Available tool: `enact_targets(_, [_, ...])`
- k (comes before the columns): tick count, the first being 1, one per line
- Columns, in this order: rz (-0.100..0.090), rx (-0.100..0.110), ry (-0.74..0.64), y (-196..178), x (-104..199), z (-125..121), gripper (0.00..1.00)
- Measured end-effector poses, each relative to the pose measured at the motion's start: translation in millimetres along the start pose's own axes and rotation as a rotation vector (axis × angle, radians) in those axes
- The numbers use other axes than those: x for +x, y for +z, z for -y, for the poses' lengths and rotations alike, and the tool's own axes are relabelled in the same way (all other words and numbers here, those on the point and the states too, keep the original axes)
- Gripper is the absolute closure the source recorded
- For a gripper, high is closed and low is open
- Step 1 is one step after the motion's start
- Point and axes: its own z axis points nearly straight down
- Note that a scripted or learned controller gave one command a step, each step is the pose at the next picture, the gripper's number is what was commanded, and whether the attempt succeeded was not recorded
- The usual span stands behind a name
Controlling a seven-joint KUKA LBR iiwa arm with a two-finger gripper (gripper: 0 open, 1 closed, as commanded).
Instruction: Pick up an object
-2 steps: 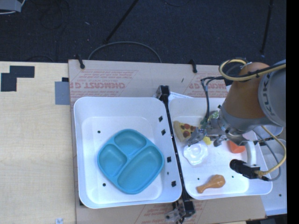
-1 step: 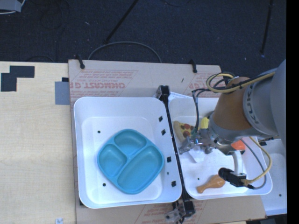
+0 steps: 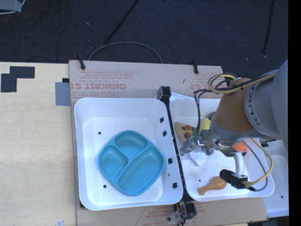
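With the hand point(image 3: 189, 146) lowered into the right bin point(image 3: 263, 192), its opening not discernible and nothing seen held, a grasp could be missed because the orange drumstick-like object point(image 3: 211, 186) lies apart below it and small items point(image 3: 184, 128) crowd just above it.

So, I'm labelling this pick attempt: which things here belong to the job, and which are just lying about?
Job:
- tool, low in the right bin
- orange drumstick-shaped toy
- small colourful item by the divider

Lying about:
- blue divided plate in the left bin
- cardboard sheet underneath
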Motion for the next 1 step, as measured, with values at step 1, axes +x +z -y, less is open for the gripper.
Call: enact_targets(1, [0.001,-0.010,0.005,-14.4,-0.9,-3.3,1.00])
